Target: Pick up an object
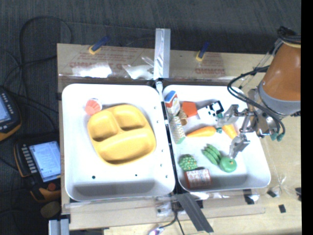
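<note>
- The gripper (234, 153) hangs over the right bin (261, 177), near its right wall; I cannot tell the state of its jaws.
- Nearest target: one green round toy (227, 165) just below; I'd descend straight, avoiding the one green pod bunch (212, 153).
- Also one carrot (201, 131), one can (197, 177); left bin (78, 180) bears one yellow tray (122, 133).

Even, fairly bright overhead light washes the two shallow white plastic bins (117, 180) nearly to glare, with soft, short shadows. The dark grey carpet floor (122, 9) looks grainy; overall focus is slightly soft.
</note>
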Tool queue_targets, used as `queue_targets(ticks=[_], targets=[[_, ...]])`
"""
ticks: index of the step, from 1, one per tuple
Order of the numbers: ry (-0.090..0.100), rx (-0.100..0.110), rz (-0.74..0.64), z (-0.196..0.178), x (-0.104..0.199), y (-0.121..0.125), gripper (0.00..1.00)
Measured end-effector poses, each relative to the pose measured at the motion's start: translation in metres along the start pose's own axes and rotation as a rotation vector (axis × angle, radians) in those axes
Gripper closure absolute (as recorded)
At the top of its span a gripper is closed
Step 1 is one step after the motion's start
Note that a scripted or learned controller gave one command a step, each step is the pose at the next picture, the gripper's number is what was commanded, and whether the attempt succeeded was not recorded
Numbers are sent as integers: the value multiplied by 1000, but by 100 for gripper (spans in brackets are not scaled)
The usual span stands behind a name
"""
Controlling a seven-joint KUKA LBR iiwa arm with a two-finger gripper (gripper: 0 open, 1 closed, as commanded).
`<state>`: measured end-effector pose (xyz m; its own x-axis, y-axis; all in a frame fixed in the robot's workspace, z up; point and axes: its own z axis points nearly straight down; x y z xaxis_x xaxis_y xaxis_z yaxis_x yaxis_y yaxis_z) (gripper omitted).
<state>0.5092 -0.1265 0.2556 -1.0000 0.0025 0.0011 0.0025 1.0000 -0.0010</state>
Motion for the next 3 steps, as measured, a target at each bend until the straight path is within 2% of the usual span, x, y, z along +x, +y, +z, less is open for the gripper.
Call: queue_targets(ticks=[1,2,3], targets=[[-15,4,0,165,-59,-9,0],[-15,5,-21,165,-68,16,0],[-18,5,-125,165,-52,27,0]])
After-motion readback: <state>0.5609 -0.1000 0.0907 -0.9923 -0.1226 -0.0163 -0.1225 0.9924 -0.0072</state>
